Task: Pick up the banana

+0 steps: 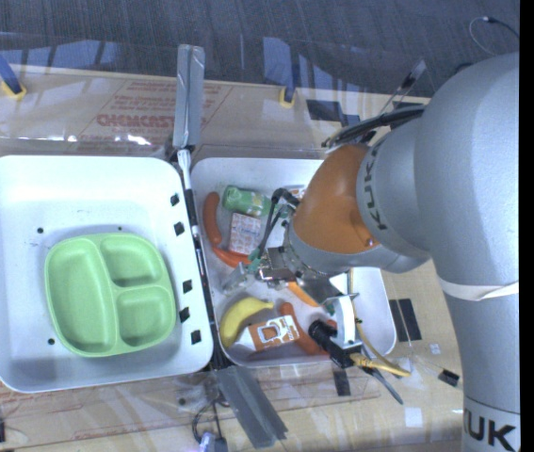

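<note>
The yellow banana [241, 314] lies in the right bin [381, 301], near its front left corner, curved and partly tucked beside an orange packet [274, 332]. My gripper [258, 269] hangs over the middle of that bin, just above and behind the banana, apart from it. Nothing shows between the gripper and the banana. The grey arm with its orange band [337, 217] covers the right half of the bin.
In the right bin, behind the gripper, lie a green packet [245, 199], a red-and-white packet [242, 234] and a long orange-red piece [213, 222] by the left wall. The left bin [12, 196] holds a green divided plate [109, 293].
</note>
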You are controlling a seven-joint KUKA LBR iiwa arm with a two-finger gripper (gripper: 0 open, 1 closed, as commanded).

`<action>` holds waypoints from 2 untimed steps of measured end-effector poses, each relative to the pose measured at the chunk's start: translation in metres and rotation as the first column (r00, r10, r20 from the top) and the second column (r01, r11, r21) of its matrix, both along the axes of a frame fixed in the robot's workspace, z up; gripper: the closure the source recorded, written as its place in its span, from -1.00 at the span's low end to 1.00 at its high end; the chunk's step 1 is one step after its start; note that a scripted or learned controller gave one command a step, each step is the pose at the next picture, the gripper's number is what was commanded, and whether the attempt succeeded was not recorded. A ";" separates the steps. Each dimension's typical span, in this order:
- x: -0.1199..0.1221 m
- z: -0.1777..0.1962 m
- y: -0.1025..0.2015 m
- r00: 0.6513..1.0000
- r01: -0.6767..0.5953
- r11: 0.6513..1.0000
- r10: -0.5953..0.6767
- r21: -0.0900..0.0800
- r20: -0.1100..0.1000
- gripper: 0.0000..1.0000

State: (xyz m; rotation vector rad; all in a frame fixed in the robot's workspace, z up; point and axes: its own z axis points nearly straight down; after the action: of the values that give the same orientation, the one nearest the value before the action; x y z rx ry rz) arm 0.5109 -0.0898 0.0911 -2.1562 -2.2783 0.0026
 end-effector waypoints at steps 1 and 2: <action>-0.035 0.000 -0.007 0.934 -0.358 0.934 0.358 0.001 0.001 -1.00; -0.034 0.010 -0.007 0.932 -0.362 0.932 0.362 0.000 0.003 1.00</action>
State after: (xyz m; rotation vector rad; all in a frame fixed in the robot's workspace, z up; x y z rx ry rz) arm 0.4769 -0.0969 0.1009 -1.7010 -2.6377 0.0000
